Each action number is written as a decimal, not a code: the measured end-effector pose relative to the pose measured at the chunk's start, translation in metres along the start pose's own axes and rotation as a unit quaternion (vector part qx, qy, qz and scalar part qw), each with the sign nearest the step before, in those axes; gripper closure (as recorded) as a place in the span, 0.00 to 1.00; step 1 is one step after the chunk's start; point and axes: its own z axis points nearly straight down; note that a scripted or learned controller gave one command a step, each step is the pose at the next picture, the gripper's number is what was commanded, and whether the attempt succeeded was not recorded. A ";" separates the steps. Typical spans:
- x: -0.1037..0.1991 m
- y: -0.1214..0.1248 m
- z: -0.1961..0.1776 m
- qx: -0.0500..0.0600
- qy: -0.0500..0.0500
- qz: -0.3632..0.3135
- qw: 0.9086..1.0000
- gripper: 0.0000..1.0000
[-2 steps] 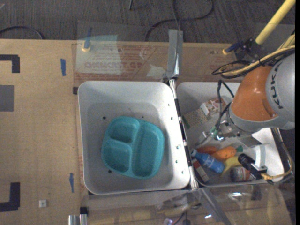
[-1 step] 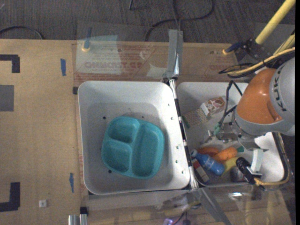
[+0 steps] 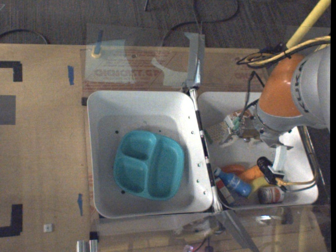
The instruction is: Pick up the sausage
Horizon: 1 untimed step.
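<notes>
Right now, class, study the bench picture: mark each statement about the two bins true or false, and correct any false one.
1. The teal plate lies in the left bin. True.
2. The plate has one undivided well. False: it has three compartments.
3. The small items are piled in the right bin. True.
4. The arm hangs over the left bin. False: it is over the right bin.
5. The blue item rests on the plate. False: it lies in the right bin.

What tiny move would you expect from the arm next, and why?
Probably a short shift toward the bin's near edge, then down. The gripper hangs over the middle of the right bin, while what looks like the sausage, orange-red, lies lower among a pile of toys, beside a blue bottle.
</notes>
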 end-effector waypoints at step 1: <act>-0.008 -0.034 0.019 -0.005 0.000 0.002 1.000 0.00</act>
